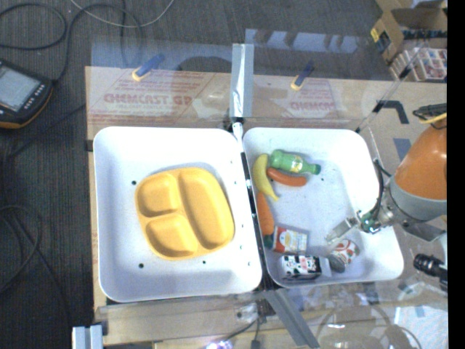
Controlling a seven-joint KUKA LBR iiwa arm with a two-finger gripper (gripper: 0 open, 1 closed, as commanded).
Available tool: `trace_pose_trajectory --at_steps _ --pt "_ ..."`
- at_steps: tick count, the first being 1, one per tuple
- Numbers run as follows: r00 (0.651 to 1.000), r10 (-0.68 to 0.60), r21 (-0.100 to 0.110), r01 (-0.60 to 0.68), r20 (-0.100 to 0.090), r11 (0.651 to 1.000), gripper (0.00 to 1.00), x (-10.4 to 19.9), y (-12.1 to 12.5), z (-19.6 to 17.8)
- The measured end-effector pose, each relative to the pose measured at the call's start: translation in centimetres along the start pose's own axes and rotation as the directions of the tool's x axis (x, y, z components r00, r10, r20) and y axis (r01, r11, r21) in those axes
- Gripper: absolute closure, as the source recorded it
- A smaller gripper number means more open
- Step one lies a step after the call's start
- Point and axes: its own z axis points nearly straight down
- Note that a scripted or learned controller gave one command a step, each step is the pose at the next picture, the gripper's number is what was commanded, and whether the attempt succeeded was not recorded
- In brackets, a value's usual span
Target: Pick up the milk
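The milk [301, 265] is a small white carton with black cow patches. It lies on its side against the front wall of the right bin [330, 147]. My gripper [340, 232] reaches in from the right and hangs low over the bin's front right part, up and to the right of the milk and apart from it. Nothing can be seen held in it. The grey arm with its orange band [427, 167] stands over the bin's right rim.
A red-orange carton [290, 238] lies just behind the milk, and a small red-and-white can [345, 252] lies to its right, under the gripper. A carrot [264, 214], banana [264, 177], red pepper [288, 178] and green bottle [293, 163] lie further back. The left bin holds a yellow divided tray [185, 211].
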Motion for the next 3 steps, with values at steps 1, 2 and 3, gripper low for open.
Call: trace_pose_trajectory --at_steps 1,2,3 --pt "1.0 0.0 0.0 0.0 0.0 1.0 0.0 0.0 0.0 0.0" --pt "0.989 -0.148 0.0 0.148 0.001 0.989 0.0 2.7 1.0 1.9" --pt "0.998 -0.06 -0.01 0.06 0.001 0.998 0.0 2.0 1.2 3.1"
